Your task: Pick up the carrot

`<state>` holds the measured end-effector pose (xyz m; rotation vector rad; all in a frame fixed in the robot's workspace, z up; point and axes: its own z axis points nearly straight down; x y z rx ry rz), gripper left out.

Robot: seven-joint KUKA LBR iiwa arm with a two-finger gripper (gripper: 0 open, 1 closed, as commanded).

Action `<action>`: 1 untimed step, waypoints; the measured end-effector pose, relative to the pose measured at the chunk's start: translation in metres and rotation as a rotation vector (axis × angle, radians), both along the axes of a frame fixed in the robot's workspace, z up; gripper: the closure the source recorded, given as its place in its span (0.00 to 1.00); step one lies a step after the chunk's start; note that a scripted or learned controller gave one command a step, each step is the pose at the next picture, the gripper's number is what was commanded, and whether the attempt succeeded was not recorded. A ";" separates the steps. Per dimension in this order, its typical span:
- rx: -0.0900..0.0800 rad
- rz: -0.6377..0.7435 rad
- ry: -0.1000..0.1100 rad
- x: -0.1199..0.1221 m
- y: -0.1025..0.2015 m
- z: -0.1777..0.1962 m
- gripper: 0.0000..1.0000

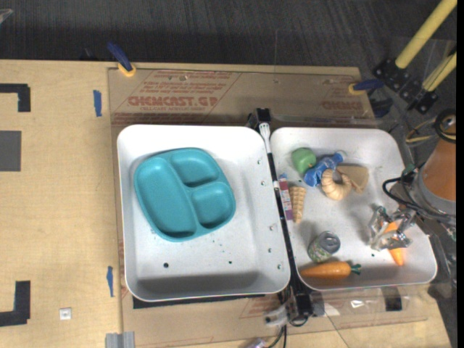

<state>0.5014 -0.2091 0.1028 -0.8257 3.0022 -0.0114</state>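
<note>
The carrot (330,270), orange with a green stub at its right end, lies flat along the front wall of the right bin (377,142). My gripper (383,229) hangs low over the right side of that bin, to the right of the carrot and a little farther back, apart from it. The grey arm with its orange band (441,176) comes in over the bin's right rim. A small orange piece (397,255) sits just below the gripper.
Back in the right bin lie a green lump (303,158), a blue toy (319,170), a croissant-shaped toy (335,185) and a tan piece (355,175). A small can (323,246) stands just behind the carrot. A teal divided plate (184,192) rests in the left bin (196,270).
</note>
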 end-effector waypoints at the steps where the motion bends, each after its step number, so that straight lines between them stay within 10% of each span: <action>1: 0.001 0.000 0.001 0.000 0.000 -0.001 0.00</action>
